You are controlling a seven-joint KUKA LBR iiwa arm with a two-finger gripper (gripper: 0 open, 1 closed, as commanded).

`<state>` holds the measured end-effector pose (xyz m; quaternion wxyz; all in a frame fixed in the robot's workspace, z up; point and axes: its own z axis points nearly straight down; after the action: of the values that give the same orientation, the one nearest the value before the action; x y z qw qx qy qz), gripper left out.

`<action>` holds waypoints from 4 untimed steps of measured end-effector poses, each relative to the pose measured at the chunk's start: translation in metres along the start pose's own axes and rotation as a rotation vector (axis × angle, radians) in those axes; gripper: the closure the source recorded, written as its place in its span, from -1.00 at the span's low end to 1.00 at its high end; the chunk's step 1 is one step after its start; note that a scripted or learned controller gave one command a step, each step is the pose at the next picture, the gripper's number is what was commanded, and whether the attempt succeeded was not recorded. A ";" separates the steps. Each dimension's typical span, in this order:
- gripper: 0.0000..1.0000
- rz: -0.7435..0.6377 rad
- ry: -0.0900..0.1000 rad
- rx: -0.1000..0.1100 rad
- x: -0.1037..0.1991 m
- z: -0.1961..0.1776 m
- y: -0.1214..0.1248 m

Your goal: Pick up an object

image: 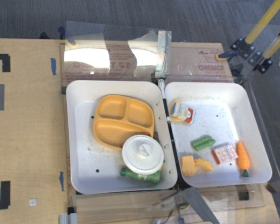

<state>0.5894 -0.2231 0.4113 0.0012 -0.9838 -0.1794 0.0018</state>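
— How do the jaws stand?
— I cannot tell whether they are released or clenched.
— Then what is there to pick up?
— In the right bin [256, 120], a small white and orange packet [182, 112] lies near the back left corner. A green pod [203, 143] lies about the middle. A yellow corn piece [196, 164] lies by the front edge, towards the left. A red and white packet [225, 153] lies just beside a carrot [243, 157], which lies along the right edge.
— And the other one?
— In the left bin [77, 139], a yellow divided plate [123, 120] takes up the middle. A white bowl [143, 154] overlaps its front right corner. A green bottle [141, 175] lies on its side along the front edge, up against the bowl.
— Do the bins touch?
— They sit side by side, rims meeting.
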 end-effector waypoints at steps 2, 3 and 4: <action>-1.00 0.151 -0.007 0.005 0.055 0.069 0.015; -1.00 0.055 0.011 -0.007 0.069 -0.080 0.010; -1.00 0.083 -0.005 0.003 0.012 0.059 0.005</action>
<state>0.6021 -0.2232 0.3520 0.0019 -0.9904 -0.1383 0.0045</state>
